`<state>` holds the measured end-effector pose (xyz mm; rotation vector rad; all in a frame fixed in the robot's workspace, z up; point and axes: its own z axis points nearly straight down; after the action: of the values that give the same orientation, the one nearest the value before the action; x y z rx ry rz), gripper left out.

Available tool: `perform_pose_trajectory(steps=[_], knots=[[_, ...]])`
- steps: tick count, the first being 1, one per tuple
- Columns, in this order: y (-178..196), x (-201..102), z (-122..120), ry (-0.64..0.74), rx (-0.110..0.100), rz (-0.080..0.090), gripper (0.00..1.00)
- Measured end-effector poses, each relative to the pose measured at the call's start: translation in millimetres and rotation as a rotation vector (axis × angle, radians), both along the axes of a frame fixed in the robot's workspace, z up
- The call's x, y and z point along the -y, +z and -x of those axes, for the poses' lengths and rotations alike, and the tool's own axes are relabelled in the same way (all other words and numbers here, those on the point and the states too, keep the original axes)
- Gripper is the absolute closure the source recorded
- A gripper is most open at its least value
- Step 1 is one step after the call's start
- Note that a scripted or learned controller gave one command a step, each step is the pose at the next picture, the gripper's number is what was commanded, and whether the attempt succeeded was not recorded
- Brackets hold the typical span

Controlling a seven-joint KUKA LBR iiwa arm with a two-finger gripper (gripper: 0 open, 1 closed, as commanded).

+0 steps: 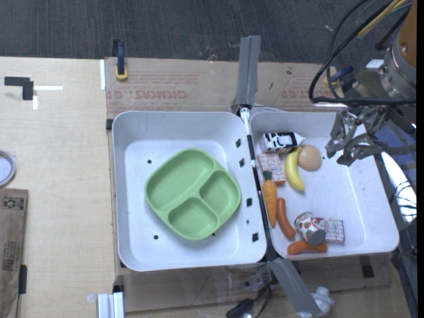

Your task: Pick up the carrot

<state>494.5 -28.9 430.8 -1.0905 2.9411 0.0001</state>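
The grey two-finger gripper hangs open and empty over the right white bin, apart from the orange tapered carrot.

A light wooden bench seen from above carries 2 shallow white bins side by side, touching along a shared edge. The left bin and the right bin sit on a sheet of brown cardboard. On the bench's left edge lie a roll of tape and a brown paper bag.
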Motion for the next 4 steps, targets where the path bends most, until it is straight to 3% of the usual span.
perform_pose_trajectory(steps=[1, 2, 3, 4], knots=[[-105, 36, -12, 0.309, -0.003, 0.0, 1.0], [-227, -13, 16, 0.388, -0.003, 0.001, 1.0], [-240, -4, 17, 0.722, -0.004, 0.001, 1.0], [-240, -5, -35, 1.091, -0.001, -0.001, 1.0]])
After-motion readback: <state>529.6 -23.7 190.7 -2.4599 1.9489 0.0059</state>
